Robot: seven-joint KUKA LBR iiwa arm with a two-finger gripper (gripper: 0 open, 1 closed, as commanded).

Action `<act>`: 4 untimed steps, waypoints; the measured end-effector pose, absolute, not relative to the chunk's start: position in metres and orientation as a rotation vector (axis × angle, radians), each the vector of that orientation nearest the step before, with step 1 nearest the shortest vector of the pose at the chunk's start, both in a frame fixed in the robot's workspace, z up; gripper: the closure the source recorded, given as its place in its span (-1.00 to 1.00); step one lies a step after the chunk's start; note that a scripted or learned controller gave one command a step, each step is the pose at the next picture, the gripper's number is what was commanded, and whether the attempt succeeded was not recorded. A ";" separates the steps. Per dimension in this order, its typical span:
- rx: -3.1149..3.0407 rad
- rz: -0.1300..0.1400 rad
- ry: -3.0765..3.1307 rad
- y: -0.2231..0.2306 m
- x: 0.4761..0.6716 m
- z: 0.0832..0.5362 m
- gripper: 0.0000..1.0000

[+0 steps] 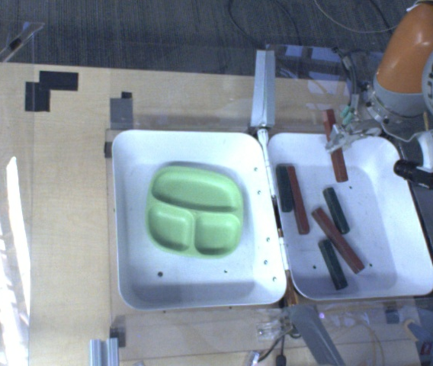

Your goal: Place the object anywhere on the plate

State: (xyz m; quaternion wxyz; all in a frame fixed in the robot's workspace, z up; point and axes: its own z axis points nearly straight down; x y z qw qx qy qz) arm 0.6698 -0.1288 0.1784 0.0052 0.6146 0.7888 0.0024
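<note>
A green divided plate (196,211) lies in the middle of the left white bin (133,280). My gripper (344,133) hangs over the back edge of the right bin (422,280), under the orange-banded arm. A red-brown stick (339,164) runs between its fingers, one end poking out above them and the longer end pointing down toward the bin floor. The gripper is shut on this stick. It is well to the right of the plate, across the wall between the bins.
Several more sticks lie on the right bin's floor: a dark green one (283,186) beside a red-brown one (299,202) near the divider, another dark green one (336,210), a long red-brown one (339,242) and a dark green one (332,264).
</note>
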 end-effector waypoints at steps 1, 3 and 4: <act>1.863 0.014 2.513 -0.041 0.671 0.259 1.00; 1.727 0.007 2.620 0.093 0.570 0.185 1.00; 1.727 0.008 2.619 0.093 0.570 0.185 -1.00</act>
